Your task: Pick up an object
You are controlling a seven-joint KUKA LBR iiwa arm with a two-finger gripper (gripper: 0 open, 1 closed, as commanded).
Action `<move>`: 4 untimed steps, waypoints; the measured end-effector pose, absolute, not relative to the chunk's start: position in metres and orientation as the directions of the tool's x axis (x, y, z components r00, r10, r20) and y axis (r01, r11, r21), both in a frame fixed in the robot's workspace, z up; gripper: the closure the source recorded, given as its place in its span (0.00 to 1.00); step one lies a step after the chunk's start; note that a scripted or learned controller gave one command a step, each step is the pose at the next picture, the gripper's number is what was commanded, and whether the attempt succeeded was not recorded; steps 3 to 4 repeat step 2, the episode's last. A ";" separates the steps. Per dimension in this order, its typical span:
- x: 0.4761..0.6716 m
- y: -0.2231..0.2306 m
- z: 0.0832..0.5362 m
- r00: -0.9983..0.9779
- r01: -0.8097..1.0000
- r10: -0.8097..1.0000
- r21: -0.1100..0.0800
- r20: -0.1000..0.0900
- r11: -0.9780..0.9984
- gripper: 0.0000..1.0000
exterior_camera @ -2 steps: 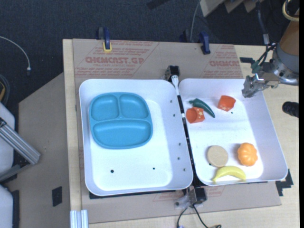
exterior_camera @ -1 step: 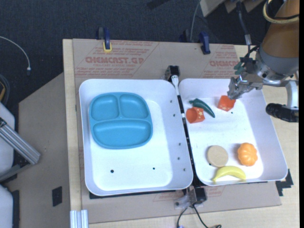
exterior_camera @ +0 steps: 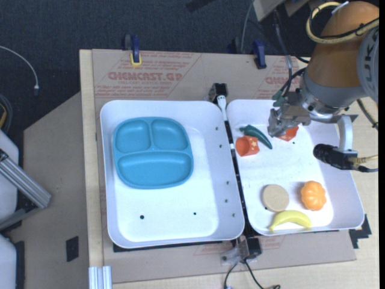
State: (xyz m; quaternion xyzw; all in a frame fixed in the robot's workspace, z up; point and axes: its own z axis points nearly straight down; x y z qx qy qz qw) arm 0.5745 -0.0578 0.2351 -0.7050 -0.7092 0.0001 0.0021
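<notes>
1. The gripper hangs low over the back part of the right bin, reached in from the right under the arm's orange band and grey wrist
2. Whether the gripper is released or clenched cannot be told from this slanted view, since its dark tip hides what lies beneath it
3. A red object peeks out just beside and partly under the gripper tip; it is bright red and mostly covered, so its shape cannot be made out, and nothing shows it held
4. Just left of the gripper, near the bin's left wall, lies a red pepper-like toy, glossy red and blocky, with a small yellow mark on its upper face
5. A dark green piece, long and curved like a stem or chilli, rests across the top of that red toy and points toward the gripper
6. Toward the front of the right bin sit a tan round disc, flat and pale, an orange fruit with ribbed sides just to its right, and a yellow banana curved along the front edge, touching or nearly touching the disc
7. The left bin holds a blue divided plate with three compartments, lying flat in its back half, well apart from the gripper
</notes>
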 end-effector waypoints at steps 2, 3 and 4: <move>0.547 0.045 0.227 -0.006 1.000 1.000 -0.003 0.002 0.006 1.00; 0.547 0.045 0.227 -0.006 1.000 1.000 -0.003 0.002 0.006 1.00; 0.547 0.045 0.227 -0.006 1.000 1.000 -0.003 0.002 0.006 1.00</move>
